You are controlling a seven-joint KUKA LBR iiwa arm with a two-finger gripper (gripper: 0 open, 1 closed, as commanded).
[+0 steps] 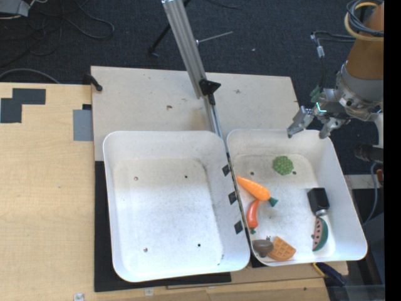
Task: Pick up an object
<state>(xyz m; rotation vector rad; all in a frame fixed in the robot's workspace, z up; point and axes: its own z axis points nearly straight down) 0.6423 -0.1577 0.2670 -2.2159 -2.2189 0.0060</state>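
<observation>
My gripper [311, 126] hangs over the far rim of the right bin [351, 231], its two fingers spread apart with nothing between them. Below and left of it lies a green bumpy ball [283, 165]. An orange carrot [254, 188] and a red chili pepper [252, 214] lie near the divider. A black block [318, 199] sits at the right side, with a watermelon slice [320, 233] just below it. A waffle piece [282, 249] and a small brown object [263, 248] rest at the bin's near edge.
The left bin [119, 168] stands beside the right one. A slanted aluminium post [190, 55] rises from the bench behind the bins. A wooden table top [44, 187] lies to the left. Cables run over the dark floor at the back.
</observation>
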